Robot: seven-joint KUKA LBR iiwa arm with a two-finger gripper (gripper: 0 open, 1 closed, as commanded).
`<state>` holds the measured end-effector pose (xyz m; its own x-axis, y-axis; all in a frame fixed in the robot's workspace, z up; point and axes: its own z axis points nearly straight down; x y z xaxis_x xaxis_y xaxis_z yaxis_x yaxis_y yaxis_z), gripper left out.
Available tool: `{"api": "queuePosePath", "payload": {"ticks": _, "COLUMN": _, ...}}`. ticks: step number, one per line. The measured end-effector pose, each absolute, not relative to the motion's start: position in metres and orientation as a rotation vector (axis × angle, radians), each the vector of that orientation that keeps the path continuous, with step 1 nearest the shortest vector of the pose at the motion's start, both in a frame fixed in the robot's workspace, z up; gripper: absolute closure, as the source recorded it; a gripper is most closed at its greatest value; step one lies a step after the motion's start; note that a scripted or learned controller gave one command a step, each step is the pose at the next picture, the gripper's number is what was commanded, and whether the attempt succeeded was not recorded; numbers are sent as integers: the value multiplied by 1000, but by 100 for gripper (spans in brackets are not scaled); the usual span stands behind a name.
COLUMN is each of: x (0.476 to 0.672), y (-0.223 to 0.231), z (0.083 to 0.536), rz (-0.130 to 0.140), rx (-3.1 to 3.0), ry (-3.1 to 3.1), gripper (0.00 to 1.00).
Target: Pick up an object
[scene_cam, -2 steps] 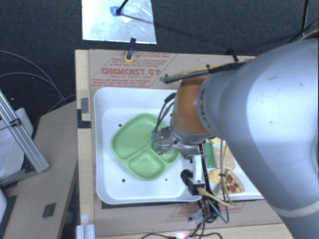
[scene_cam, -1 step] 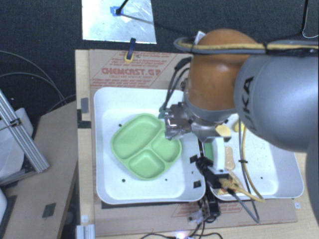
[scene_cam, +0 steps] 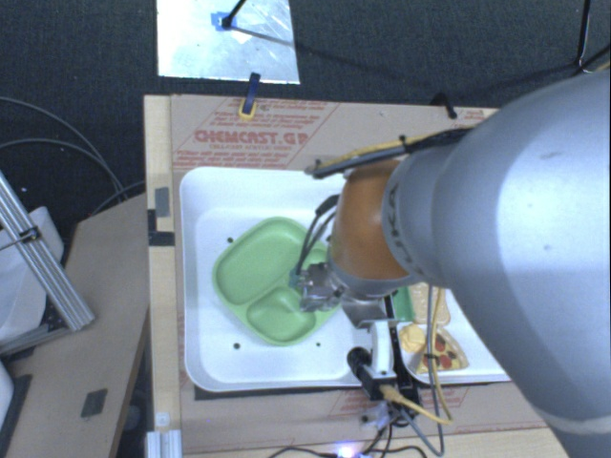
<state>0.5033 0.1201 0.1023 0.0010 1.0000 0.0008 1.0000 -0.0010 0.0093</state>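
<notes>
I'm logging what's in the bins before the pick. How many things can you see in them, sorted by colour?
Green: 1, a divided plate in the left bin.
Yellow with red: 1, a pizza-like item in the right bin, partly hidden by the arm.
Total: 2 visible; the arm may hide more.

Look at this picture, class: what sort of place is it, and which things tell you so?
Probably a robotics lab test bench. A grey arm reaches over a white bin holding a green divided plate, with loose cables and aluminium framing beside it.
</notes>
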Motion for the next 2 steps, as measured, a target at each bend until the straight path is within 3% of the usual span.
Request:
{"api": "queuePosePath", "payload": {"ticks": 1, "x": 553, "y": 196, "z": 98, "rz": 32, "rx": 2213, "ry": 2195, "gripper": 100}}
{"api": "queuePosePath", "payload": {"ticks": 2, "x": 516, "y": 150, "z": 97, "rz": 56, "rx": 2209, "ry": 2207, "gripper": 100}}
